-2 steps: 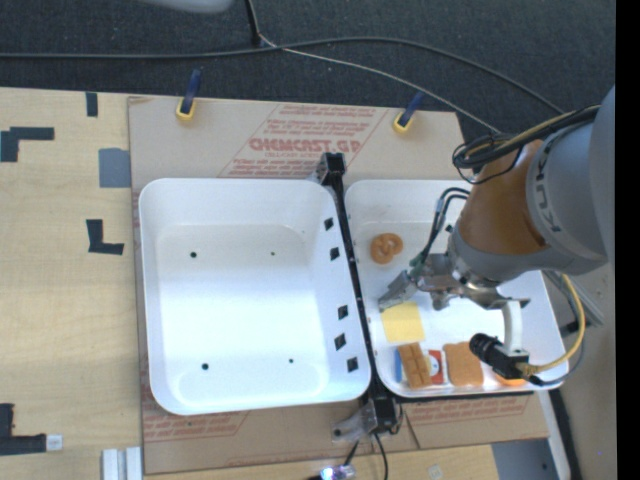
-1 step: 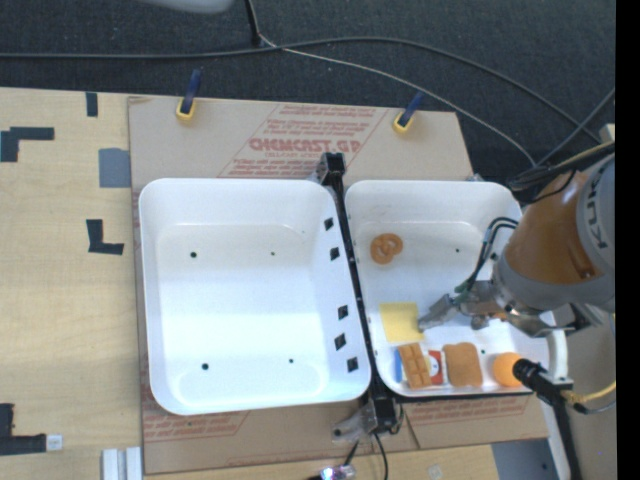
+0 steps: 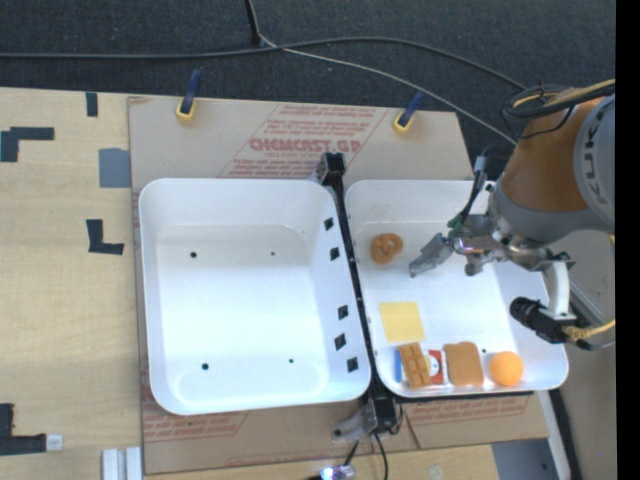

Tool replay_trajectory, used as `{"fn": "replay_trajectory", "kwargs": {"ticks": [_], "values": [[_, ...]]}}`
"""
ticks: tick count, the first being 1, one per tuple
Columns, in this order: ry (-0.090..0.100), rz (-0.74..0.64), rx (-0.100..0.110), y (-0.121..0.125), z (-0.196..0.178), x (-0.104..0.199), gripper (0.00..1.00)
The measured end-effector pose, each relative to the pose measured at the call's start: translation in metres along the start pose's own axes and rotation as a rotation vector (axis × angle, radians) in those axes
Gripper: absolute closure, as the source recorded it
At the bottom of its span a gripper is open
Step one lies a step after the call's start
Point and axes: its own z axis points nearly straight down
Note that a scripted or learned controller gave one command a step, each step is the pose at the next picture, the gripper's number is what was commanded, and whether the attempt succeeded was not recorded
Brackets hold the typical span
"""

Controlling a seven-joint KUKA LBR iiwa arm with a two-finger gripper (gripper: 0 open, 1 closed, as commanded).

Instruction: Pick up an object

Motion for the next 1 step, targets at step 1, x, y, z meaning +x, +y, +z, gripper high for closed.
{"fn": "replay_trajectory", "kwargs": {"ticks": [1], "values": [[0.001, 0.001, 0.011, 0.0537, 0.0930, 0.0272, 0.00]]}}
